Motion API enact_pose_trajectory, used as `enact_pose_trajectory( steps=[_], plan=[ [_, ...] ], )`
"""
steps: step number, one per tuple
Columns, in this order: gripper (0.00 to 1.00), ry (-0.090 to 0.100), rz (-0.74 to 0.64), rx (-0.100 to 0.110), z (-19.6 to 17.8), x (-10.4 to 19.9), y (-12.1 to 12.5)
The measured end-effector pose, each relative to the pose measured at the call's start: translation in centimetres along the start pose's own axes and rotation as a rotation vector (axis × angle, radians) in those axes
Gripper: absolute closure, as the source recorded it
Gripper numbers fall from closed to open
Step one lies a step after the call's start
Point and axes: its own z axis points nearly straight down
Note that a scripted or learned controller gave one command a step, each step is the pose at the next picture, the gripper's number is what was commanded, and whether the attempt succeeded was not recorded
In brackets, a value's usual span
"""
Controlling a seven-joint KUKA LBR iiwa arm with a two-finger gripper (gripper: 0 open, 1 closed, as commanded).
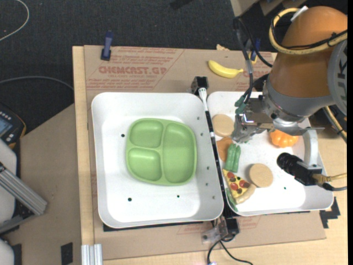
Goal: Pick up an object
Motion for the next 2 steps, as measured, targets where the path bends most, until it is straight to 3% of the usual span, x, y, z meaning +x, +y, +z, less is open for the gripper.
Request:
enact_pose_trajectory(
  steps=[1, 2],
  plan=[
    [1.00, 0.002, -0.003, 0.000, 11.8, -0.2, 3.4],
    [1.00, 0.004, -0.007, -0.019, 0.8, 1.5, -1.1]
  ],
)
